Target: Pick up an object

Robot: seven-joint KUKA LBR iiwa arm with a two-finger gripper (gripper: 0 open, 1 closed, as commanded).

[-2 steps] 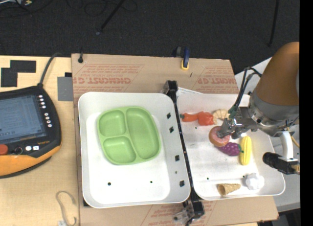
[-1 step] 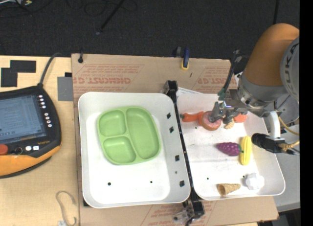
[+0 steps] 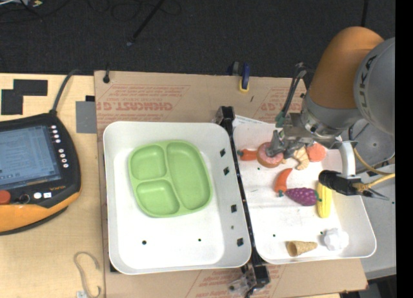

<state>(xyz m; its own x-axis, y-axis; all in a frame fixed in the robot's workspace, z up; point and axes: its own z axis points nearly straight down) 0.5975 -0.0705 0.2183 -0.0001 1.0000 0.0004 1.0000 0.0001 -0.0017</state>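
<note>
Gripper (image 3: 279,150) hides part of pink toy (image 3: 268,155).

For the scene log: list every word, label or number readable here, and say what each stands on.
Red print on the cardboard sheet, above the left bin: upside down and blurred, not legible.
Faint red print on the cardboard's front edge: too small to read.
Teach pendant screen text: too small and blurred to read.
Letters on the arm: cut off at the edge, unreadable.
</note>
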